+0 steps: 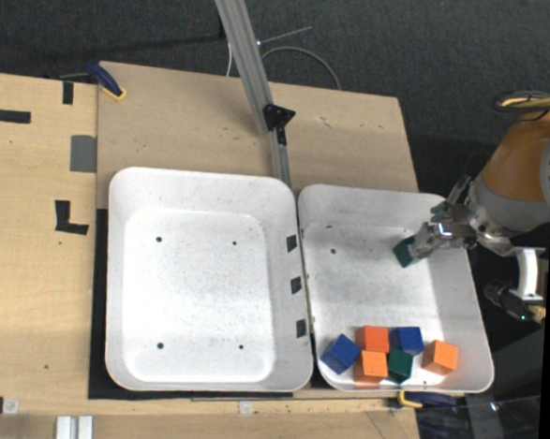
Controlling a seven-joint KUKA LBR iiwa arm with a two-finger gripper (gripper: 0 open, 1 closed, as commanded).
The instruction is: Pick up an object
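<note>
Nearest the camera, along the front wall of the right-hand shallow white plastic bin [457, 302], sits a huddle of small cubes: a blue cube [341, 353], two orange cubes [374, 338] [373, 364] stacked front to back, a second blue cube [407, 339], a dark green cube [399, 364] and a third orange cube [442, 356] off to the side. They look light, rigid and smooth-faced (likely wood or plastic), best taken across two opposite flat sides; packed as they touch, finger room between them seems scarce, so the outer blue or orange one looks easiest.

Farther back, a small dark green block [405, 253] lies at the tip of the two-finger gripper [427, 241]. Whether it is pinched or merely touched, and how wide the jaws stand, I cannot tell: the tips are small and blurred. The left white bin [126, 194] lies alongside.
</note>
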